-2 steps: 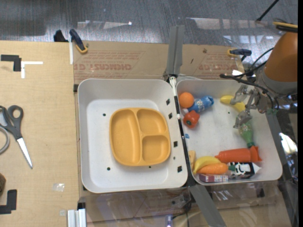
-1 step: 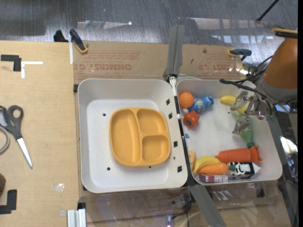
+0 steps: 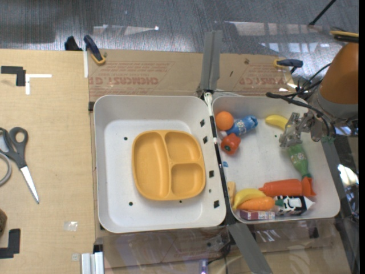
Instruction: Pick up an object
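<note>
My gripper (image 3: 289,137) hangs over the right bin (image 3: 259,158), near its right wall, with the arm coming in from the right. Directly below it lies a green object (image 3: 299,160); I cannot tell whether they touch. A small yellow banana (image 3: 276,121) lies just left of the gripper. Farther left are an orange (image 3: 224,120), a blue item (image 3: 245,125) and a red pepper (image 3: 230,144). Along the bin's near edge lie an orange-red carrot-like piece (image 3: 287,186), a yellow banana (image 3: 246,196), an orange carrot (image 3: 258,204) and a black-and-white item (image 3: 292,204).
The left bin (image 3: 108,170) holds a yellow divided plate (image 3: 169,164). Scissors (image 3: 21,161) lie on the wooden bench at far left. Clamps (image 3: 94,49) grip the cardboard behind the bins. Cables run by the arm at the upper right.
</note>
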Robot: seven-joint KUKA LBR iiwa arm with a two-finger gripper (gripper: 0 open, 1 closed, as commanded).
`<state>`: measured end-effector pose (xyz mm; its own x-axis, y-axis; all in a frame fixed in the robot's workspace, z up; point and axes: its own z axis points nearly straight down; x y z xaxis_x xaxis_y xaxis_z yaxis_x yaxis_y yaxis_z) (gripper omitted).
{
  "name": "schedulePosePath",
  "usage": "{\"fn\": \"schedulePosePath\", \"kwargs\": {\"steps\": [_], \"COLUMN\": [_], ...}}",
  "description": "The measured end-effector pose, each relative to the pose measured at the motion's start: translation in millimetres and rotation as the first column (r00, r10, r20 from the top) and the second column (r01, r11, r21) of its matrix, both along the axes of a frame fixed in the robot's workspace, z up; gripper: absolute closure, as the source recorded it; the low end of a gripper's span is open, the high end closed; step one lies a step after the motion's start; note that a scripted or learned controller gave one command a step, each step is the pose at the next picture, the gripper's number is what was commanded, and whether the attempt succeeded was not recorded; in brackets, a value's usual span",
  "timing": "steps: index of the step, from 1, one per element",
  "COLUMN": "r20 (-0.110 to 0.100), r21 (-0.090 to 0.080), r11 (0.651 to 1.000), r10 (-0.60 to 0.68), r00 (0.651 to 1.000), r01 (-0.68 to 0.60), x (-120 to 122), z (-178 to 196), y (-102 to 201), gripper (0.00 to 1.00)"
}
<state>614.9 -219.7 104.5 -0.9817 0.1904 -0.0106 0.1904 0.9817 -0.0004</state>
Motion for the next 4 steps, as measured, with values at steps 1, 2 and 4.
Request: {"fn": "schedulePosePath", "kwargs": {"steps": [1, 2, 4], "r20": [0.0, 0.006, -0.007], "r21": [0.0, -0.002, 0.003], "r11": [1.0, 1.0, 0.999], "r10": [0.0, 0.002, -0.032], "r00": [1.0, 1.0, 0.999], "r01": [0.0, -0.002, 0.032], "x": [0, 2, -9], "z": [0, 11, -11], "y": [0, 0, -1], "gripper": [0.0, 1.0, 0.0]}}
